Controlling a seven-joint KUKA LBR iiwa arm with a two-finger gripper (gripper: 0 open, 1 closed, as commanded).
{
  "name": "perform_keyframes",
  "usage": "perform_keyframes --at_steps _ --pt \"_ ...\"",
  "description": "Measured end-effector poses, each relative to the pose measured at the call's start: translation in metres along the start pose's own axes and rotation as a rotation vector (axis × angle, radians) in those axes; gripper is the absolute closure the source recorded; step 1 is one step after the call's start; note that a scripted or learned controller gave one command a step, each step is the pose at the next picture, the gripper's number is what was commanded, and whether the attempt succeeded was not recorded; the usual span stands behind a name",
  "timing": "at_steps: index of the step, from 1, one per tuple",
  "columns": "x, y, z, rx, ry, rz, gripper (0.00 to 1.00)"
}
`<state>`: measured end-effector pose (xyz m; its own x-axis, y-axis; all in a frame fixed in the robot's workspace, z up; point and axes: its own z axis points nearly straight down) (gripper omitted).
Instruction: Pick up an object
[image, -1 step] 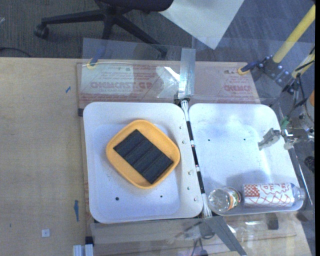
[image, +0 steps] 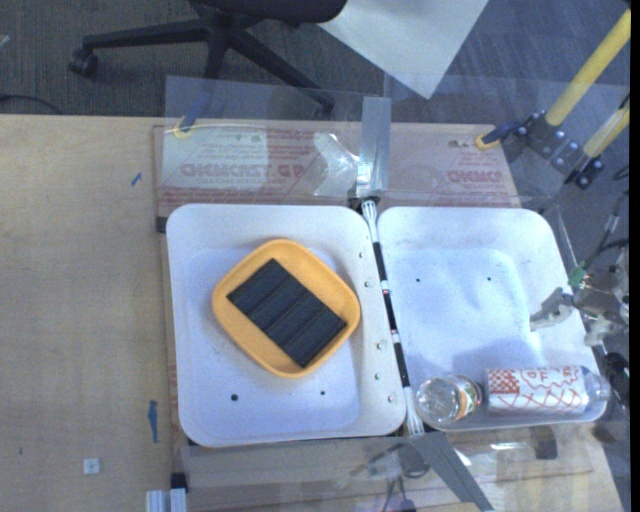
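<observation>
A clear plastic bottle (image: 520, 392) with a red-and-white label lies on its side along the front wall of the right bin (image: 460, 280). An orange dish (image: 232, 322) with a black ribbed insert (image: 286, 312) rests in the middle of the left bin (image: 200, 240). My gripper (image: 588, 303) is at the right bin's right rim, partly cut off by the frame edge. It is above and to the right of the bottle, apart from it. Nothing shows held in it.
The wooden bench top (image: 70, 300) stretches to the left of the bins. Behind them lies a taped cardboard sheet (image: 250, 165) with a metal bracket (image: 374, 150). Yellow poles (image: 590, 70) and a clamp stand at the back right. A chair base (image: 230, 45) sits beyond the bench.
</observation>
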<state>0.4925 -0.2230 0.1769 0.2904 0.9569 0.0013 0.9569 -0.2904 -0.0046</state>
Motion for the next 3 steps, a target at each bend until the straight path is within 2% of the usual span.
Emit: perform_keyframes --at_steps 1,2,3 --pt "0.0632 -0.0331 0.0796 -0.001 -0.001 0.014 0.00" --pt "0.0617 -0.0330 0.0703 -0.002 -0.002 0.019 1.00" --pt "0.0616 -0.0331 0.0704 -0.002 -0.002 0.019 0.00"
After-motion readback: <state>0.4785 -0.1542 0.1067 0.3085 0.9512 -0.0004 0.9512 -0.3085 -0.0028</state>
